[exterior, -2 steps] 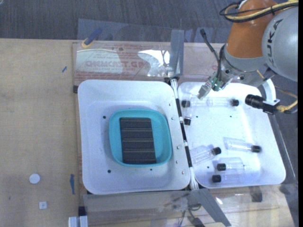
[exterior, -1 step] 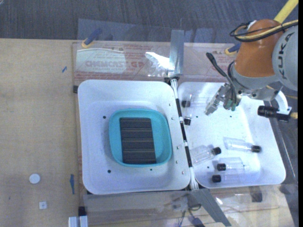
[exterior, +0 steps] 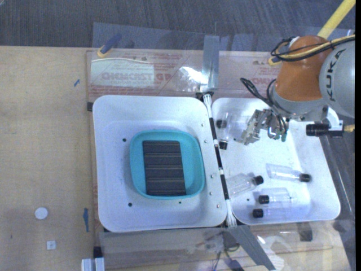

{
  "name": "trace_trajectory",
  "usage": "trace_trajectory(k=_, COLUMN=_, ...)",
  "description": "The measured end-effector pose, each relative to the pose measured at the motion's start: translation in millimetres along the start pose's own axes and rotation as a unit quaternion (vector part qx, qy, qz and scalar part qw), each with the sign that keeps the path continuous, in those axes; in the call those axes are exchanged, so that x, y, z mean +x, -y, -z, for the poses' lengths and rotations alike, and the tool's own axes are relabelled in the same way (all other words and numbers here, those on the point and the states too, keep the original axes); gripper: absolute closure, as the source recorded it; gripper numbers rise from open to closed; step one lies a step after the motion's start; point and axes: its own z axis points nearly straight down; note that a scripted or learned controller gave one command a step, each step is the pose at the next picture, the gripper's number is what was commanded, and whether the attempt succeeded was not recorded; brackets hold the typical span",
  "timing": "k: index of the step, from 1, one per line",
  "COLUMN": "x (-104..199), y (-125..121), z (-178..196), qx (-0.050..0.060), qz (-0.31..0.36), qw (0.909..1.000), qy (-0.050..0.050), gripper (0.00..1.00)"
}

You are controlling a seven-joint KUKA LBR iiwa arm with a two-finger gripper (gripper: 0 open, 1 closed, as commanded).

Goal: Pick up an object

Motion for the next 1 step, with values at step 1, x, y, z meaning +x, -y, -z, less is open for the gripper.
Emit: trace_trajectory(k=1, x=-13.1, y=-37.0, z=104.5, qx=-0.001, qz=0.023, qw=0.9997, qy=0.002, gripper=1.0)
